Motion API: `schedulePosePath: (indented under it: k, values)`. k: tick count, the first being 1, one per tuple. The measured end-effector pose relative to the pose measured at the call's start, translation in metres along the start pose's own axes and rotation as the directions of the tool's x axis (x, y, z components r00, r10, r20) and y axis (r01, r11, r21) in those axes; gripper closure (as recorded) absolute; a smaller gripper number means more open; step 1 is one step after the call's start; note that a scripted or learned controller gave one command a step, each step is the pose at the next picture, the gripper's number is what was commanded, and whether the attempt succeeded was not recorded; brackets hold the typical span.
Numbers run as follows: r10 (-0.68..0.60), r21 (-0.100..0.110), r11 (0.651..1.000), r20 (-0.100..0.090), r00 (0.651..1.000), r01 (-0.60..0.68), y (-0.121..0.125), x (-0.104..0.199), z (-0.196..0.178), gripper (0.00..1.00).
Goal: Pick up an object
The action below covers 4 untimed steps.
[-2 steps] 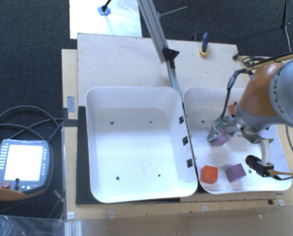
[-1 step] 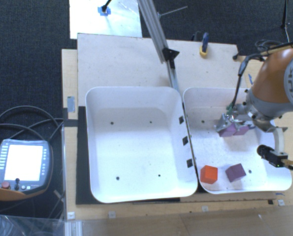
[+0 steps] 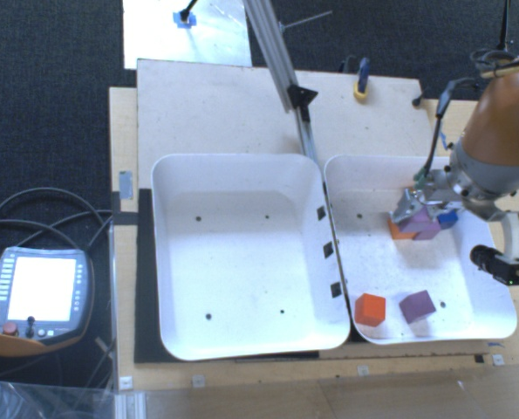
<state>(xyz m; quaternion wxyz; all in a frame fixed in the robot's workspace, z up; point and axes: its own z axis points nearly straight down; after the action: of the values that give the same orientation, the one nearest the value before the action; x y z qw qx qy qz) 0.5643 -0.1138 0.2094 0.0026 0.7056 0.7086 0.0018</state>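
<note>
My gripper point(image 3: 413, 209) reaches into the right bin point(image 3: 364, 260) from the right, low over a small cluster of blocks. Right at its tip lie a pale purple block point(image 3: 426, 226), an orange block point(image 3: 399, 230) partly under it, and a blue block point(image 3: 448, 219) just behind. The gripper's body hides how its tip meets these blocks. Near the bin's front edge sit an orange cube point(image 3: 370, 309) and a purple cube point(image 3: 417, 305), side by side and apart from the gripper.
The left bin point(image 3: 167, 234) stands beside the right one, sharing a divider wall with black clips point(image 3: 328, 250). A slanted metal pole point(image 3: 276, 55) crosses above the bins' back. A teach pendant point(image 3: 37, 299) lies at far left.
</note>
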Motion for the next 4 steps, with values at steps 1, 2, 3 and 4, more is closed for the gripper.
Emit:
schedulePosePath:
  k: [1, 2, 3, 4]
  values:
    - [0.0, 0.001, 1.0, 0.0, 1.0, 0.0, 0.002, 0.0, -0.031, 1.0]
    - [-0.006, 0.006, 1.0, -0.003, 1.0, 0.006, 0.013, 0.05, -0.021, 1.0]
    - [-0.006, 0.006, 1.0, -0.003, 1.0, 0.006, 0.013, 0.097, -0.014, 1.0]
    - [-0.006, 0.007, 1.0, -0.004, 1.0, 0.006, 0.016, 0.149, -0.005, 1.0]
